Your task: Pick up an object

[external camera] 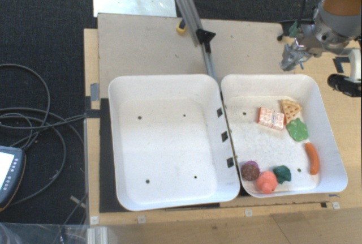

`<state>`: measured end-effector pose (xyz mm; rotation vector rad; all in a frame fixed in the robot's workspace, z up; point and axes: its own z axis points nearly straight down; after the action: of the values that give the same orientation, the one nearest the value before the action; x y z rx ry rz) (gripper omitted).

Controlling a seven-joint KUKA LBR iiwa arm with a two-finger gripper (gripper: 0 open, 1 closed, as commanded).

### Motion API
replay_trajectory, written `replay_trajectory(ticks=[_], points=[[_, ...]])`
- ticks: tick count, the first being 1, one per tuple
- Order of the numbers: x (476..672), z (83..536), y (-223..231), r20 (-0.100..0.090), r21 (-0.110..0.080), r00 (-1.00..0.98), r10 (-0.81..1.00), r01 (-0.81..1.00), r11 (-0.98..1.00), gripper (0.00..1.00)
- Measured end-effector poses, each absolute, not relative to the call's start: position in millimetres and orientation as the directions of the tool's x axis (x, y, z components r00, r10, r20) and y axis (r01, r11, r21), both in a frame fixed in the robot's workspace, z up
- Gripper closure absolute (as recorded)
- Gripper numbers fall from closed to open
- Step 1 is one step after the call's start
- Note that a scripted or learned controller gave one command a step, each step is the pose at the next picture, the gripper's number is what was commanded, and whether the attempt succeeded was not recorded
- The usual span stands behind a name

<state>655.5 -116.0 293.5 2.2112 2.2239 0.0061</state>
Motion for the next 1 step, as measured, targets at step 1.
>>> replay_trajectory(ticks=[1], points=[[626.6,289.2,-67.5,0.002,0.001,-0.01,1.0,1.0,0.01,1.0]])
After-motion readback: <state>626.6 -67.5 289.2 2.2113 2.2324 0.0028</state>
